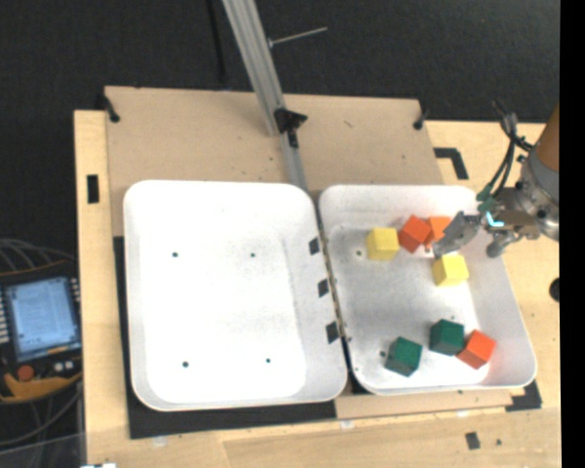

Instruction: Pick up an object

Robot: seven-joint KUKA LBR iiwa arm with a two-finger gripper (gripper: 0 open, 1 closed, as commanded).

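The arm (pixel 541 178) reaches in from the right over the right bin (pixel 507 305). Its gripper (pixel 476 238) hangs above the bin's upper right part, with one dark finger (pixel 457 232) slanting down to the left and another (pixel 494 244) showing to the right. The fingers stand apart, open, and nothing sits between them. The left finger's tip lies just beside the orange block (pixel 416 232) at the bin's upper middle, and seems to cover part of a second orange piece (pixel 441 227) right behind it; whether it touches either I cannot tell.

A yellow block (pixel 450 269) lies just below the gripper, a little left of the gap between the fingers, on the bin floor. Another yellow block (pixel 381 244) sits to the left of the orange one, close to it. Near the lower edge of the same bin there are two green blocks, one (pixel 404 356) to the left and one (pixel 447 336) further right, and an orange-red block (pixel 477 349) touching or nearly touching the right green one.

The left bin (pixel 224 291) lies beside the right one on the bench (pixel 93 261). A grey metal pole (pixel 258 61) slants in from above and ends at the seam between the bins. A handheld control pendant (pixel 34 325) with a lit screen lies off the bench's left edge.
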